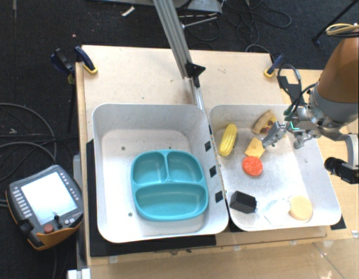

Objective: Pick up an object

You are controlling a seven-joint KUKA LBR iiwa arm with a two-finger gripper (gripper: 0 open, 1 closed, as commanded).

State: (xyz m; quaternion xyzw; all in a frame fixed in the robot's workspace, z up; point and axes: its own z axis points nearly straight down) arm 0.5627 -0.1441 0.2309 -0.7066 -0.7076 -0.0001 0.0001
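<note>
Nothing lifted yet: jaws [282, 131] look parted and hold nothing, hovering low in right bin [319, 179], with bread piece [263, 121] just left of them, yellow wedge [255, 148] and red ball [252, 165] below-left; descent, closure and lift all remain.

Divided tray [168, 185] in left bin [110, 127]; corn [228, 139] in right bin [319, 185].

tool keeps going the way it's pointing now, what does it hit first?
Probably the yellow wedge. The tool points left and down in the right bin, its tip just beside the wedge, with the red tomato beyond. Height is unclear from this view; it might pass above.
</note>
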